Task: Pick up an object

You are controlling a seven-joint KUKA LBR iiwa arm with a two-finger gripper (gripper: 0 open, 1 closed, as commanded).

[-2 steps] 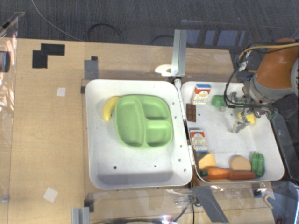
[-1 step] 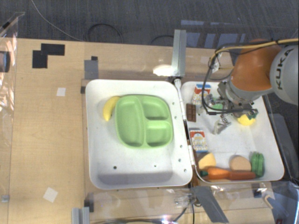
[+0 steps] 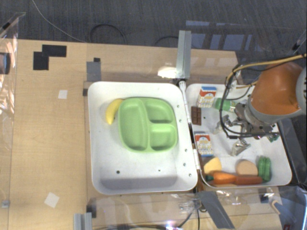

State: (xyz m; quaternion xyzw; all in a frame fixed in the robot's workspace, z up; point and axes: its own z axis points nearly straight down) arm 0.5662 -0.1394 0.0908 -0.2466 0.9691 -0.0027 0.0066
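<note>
Two shallow white bins sit side by side on the wooden table [image 3: 53,143], and the camera view looks down on both at a slant. The left bin [image 3: 103,171] holds a green divided tray [image 3: 146,123] of smooth moulded plastic with a yellow banana [image 3: 113,110] tucked against its left edge. The right bin [image 3: 285,169] holds the clutter: two small printed cartons, one near the top [image 3: 207,97] and one lower [image 3: 205,144], a dark brown chocolate bar [image 3: 196,115], and along the near wall a yellow wedge [image 3: 212,165], an orange carrot [image 3: 223,178], a round tan bun-like piece [image 3: 246,167], a reddish sausage shape [image 3: 249,179] and a ribbed green vegetable [image 3: 264,169].

The arm reaches in from the right, its orange band large above the wrist, and the claw [image 3: 240,145] hangs over the middle of the right bin. Whether its tips are spread or pressed together I cannot tell; the metal parts blur together, and nothing is visibly caught between them.

Nearest below the claw lies the tan bun, just toward the near wall, with the green vegetable beside it on the right. The carrot and sausage lie end to end, long axes running left to right along the wall, so I judge a grasp across their width would suit them best
</note>
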